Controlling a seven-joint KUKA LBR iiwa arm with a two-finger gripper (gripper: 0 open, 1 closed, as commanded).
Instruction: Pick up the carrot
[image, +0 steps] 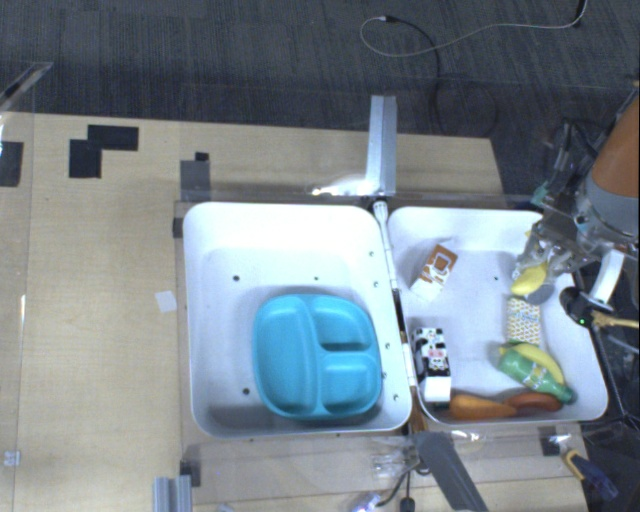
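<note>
the gripper (560, 250) hung over the far right corner of the right bin (470, 225), at the end of the grey arm (615, 185) that reached in from the right. whether the gripper was open or shut could not be told, as its tip was a blur of metal parts. just below it, a small yellow item (528, 281) lay near the bin's right wall; it could not be told whether the two were touching.

nearer along that right wall lay a pale patterned packet (523, 322), and nearer again a green bottle with a yellow banana-like piece on it (535, 366). the carrot (482, 405) lay flat along the near edge of the right bin, orange, with a reddish sausage-like item (535, 402) touching its right end. at the carrot's left end, a small black-and-white carton (432, 364) stood against the bin's left wall. a brown-and-white carton (434, 270) lay toward the far left part of the same bin, well apart from the carrot.

the left bin (220, 240) carried a blue divided plate (318, 353), set toward its near right corner.
</note>
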